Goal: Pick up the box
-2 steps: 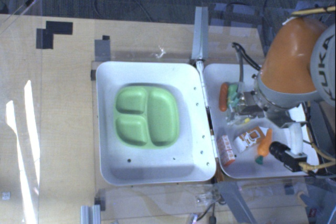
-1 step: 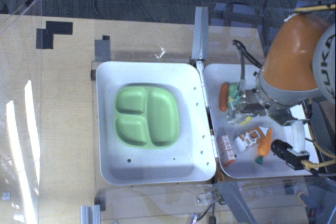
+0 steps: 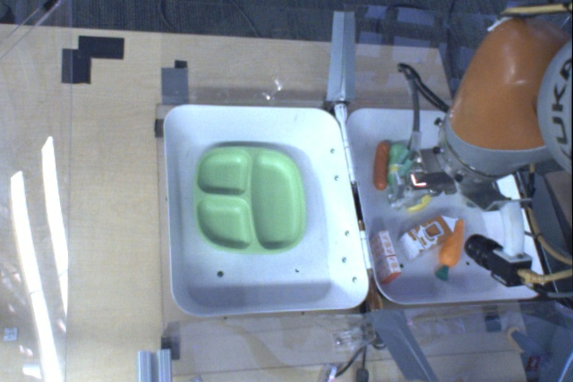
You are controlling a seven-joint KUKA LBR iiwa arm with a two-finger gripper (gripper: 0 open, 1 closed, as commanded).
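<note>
Arm (image 3: 506,89): reaching in from the right; its orange band is bulging large above the wrist and hanging over the right bin's far right part
Gripper (image 3: 421,180): hanging over the right bin (image 3: 363,192), low among the things lying there; whether it is spread or pressed together I cannot tell, and nothing is showing clearly in its grasp
Box (image 3: 423,235): white with orange print; lying flat on the bin floor just below the gripper in the view, apart from it
Carrot (image 3: 452,248): lying slanted just right of the box, below and right of the gripper
Red and white packet (image 3: 385,255): lying below and left of the gripper, close against the bin's left wall
Sausage (image 3: 382,165): lying just left of the gripper; a green thing (image 3: 399,164) is sitting between the two
Yellow thing (image 3: 417,202): lying right beneath the gripper, between it and the box
Left bin (image 3: 179,192): sitting well left of the gripper; a green divided plate (image 3: 251,198) is resting in its middle
</note>
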